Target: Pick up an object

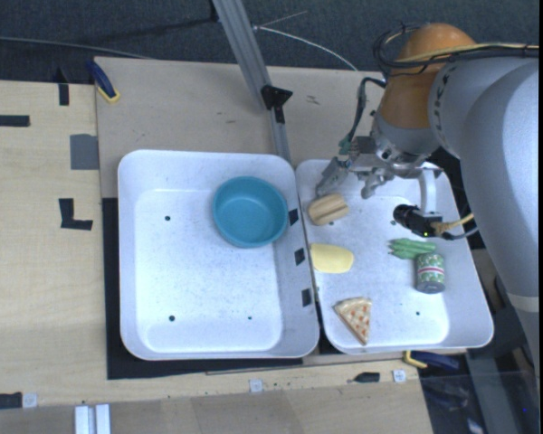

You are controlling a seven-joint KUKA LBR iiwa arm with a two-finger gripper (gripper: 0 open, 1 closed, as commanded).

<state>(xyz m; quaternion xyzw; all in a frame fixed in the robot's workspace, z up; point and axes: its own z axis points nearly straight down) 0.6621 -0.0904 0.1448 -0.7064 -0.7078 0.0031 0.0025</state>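
My gripper [350, 181] hangs over the back left of the right bin [466, 328], its fingers spread open with nothing between them. Just below its left finger lies a tan bread roll [328, 210]. A yellow lemon-like piece [331, 259] lies in front of the roll. A pizza slice [355, 317] rests near the bin's front edge. A green leafy piece [409, 248] and a small green can [429, 272] sit toward the right side.
The left bin [149, 315] holds a blue bowl [249, 211] at its back right. A grey metal pole [244, 43] slants down to the gap between the bins. The arm's bulk covers the right side of the view.
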